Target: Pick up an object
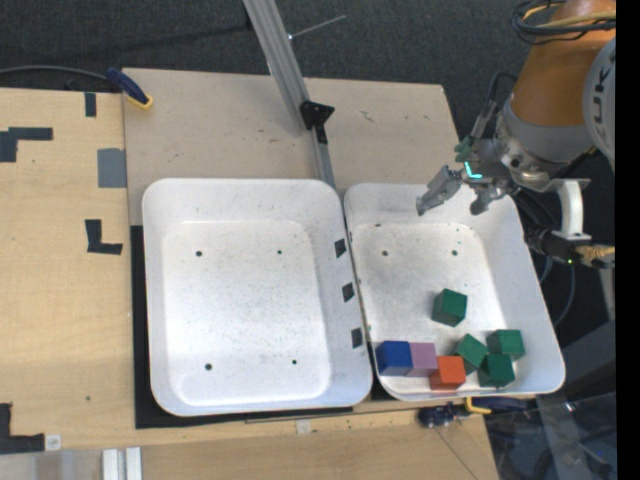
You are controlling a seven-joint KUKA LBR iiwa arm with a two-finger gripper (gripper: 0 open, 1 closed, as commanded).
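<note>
Seven small blocks are sitting in the right white plastic bin [520,258]: four green cubes, one alone [450,306] mid-bin and three [491,355] clustered at the near right corner, plus one blue cube [394,357], one lilac cube [423,357] and one orange cube [450,371] lining the near wall. The left white bin [160,268] is sitting beside it on the tan wooden surface [60,298], while the claw [460,194] is hanging spread wide with nothing between its fingers above the right bin's far edge, well apart from the blocks

White bins [240,198] hold green [450,306], blue [394,357], lilac [424,358] and orange [450,371] blocks.
</note>
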